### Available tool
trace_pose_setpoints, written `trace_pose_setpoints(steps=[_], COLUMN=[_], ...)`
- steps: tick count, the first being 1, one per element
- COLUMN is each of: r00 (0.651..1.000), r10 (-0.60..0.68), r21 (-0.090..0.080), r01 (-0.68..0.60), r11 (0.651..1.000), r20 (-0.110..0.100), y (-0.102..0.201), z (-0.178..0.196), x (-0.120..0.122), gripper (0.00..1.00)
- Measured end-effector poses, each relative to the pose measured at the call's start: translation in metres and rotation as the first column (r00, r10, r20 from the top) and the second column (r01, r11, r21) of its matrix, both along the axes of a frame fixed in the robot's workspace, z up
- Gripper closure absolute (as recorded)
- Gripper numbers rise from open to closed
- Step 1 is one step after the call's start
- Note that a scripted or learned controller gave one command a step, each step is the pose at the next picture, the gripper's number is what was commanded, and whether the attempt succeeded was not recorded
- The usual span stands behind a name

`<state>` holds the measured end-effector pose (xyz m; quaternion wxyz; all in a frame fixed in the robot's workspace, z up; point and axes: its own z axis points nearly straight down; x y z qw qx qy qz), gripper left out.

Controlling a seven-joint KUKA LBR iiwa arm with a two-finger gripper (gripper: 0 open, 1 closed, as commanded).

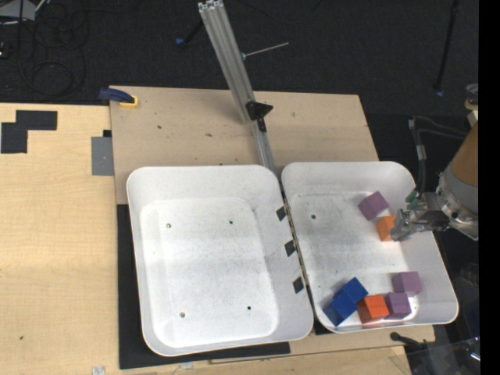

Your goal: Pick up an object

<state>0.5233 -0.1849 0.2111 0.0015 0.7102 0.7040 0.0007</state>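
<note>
Camera view | end effector (404, 226) touching orange block (384, 227) | grip state unclear

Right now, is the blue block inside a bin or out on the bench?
Inside: the blue block lies on the right bin's floor near its front rim, beside an orange block.

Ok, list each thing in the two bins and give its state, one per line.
Left white bin: sits beside the right one.
Right white bin: holds blocks.
Purple block: loose, tilted.
Orange block: at gripper.
Blue block: touching orange cube.
Two purple cubes: resting in near corner.
</note>
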Motion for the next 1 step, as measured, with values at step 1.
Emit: trace_pose_setpoints(steps=[1], r00=[1.000], r10=[0.010], r21=[0.000], r01=[-0.010], r11=[1.000], r20=[0.001], y=[-0.0009], z=[0.0530], x=[0.0011], gripper=[1.00])
